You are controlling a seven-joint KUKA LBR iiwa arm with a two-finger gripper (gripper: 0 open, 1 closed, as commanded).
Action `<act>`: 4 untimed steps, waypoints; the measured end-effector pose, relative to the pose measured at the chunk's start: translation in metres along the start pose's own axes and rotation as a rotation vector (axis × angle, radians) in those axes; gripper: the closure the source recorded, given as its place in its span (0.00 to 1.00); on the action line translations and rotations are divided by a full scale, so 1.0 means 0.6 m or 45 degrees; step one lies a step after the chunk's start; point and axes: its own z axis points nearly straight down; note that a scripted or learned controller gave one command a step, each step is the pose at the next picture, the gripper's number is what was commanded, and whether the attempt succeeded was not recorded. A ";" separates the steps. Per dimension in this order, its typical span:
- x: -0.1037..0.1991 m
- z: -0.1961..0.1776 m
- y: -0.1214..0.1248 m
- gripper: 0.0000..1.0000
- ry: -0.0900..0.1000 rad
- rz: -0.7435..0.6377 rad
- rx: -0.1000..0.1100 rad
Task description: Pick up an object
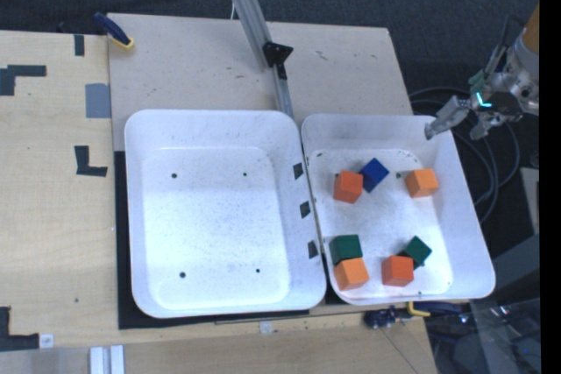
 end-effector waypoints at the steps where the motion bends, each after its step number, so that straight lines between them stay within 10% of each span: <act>1: 0.000 -0.004 0.001 0.00 -0.003 -0.002 -0.005; 4: 0.011 0.268 0.002 0.00 -0.005 -0.002 -0.007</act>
